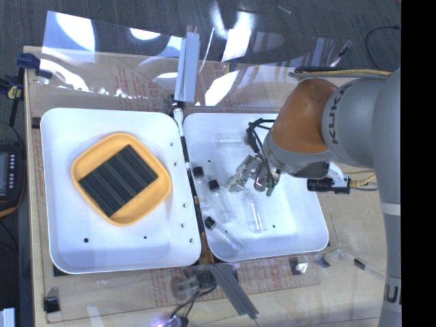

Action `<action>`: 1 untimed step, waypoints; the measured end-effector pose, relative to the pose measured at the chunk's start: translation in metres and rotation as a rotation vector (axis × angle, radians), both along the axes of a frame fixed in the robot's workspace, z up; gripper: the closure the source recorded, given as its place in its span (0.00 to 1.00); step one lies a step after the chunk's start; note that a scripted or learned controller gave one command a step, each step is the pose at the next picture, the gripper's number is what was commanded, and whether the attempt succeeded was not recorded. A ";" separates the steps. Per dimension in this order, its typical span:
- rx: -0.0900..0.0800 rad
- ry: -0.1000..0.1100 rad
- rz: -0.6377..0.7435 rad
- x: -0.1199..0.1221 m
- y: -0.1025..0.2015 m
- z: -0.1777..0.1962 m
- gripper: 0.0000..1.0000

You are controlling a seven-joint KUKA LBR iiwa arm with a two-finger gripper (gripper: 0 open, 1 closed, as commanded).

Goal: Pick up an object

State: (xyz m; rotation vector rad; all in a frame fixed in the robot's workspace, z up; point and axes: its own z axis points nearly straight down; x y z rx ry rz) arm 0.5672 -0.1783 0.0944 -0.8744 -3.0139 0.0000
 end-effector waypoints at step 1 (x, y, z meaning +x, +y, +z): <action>-0.002 -0.007 0.558 0.020 -0.018 0.008 1.00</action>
